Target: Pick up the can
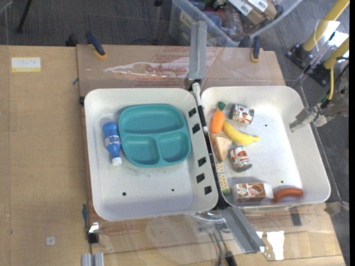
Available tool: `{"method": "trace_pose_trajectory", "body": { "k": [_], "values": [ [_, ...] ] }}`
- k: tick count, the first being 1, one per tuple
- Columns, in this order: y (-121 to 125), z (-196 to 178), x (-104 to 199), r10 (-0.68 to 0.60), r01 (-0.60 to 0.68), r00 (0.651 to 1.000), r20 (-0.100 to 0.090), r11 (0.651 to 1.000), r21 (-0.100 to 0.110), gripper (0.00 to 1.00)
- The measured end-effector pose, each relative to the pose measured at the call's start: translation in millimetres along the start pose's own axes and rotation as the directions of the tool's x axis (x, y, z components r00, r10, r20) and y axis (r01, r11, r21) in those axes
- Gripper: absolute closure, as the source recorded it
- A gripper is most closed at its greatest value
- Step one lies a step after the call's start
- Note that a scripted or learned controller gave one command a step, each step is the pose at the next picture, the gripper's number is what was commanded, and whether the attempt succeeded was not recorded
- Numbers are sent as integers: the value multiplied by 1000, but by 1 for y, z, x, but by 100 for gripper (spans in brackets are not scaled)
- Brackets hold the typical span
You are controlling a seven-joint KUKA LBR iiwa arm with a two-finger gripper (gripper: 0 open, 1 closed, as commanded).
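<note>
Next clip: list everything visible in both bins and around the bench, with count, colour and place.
left bin: 1, white, left half of bench
right bin: 1, white, right half of bench
divided plate: 1, teal, middle of left bin
bottle: 1, blue with white cap, left of the plate
cans: 2, red and white, right bin; the second lies nearer the middle
carrot: 1, orange, right bin's upper left
banana: 1, yellow, between the two cans
bread wedge: 1, tan, beside the divider
carton: 1, brown and white, right bin's front
sausage: 1, red, right of the carton
storage tub: 1, clear, full of mixed items, behind the bench
tool: 1, grey, over the right bin's right rim
</note>
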State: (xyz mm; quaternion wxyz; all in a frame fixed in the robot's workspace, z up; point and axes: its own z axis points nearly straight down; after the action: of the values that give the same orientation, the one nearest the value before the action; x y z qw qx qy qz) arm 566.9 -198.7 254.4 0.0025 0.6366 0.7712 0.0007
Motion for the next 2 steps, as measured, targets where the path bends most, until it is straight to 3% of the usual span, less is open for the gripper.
{"method": "trace_pose_trajectory", "body": {
  "k": [1,2],
  "values": [
    [-82,101,42,-192,192,981,-4,981,2,0],
    [-87,159,1,-208,208,978,-5,978,-3,0]
  ]
}}
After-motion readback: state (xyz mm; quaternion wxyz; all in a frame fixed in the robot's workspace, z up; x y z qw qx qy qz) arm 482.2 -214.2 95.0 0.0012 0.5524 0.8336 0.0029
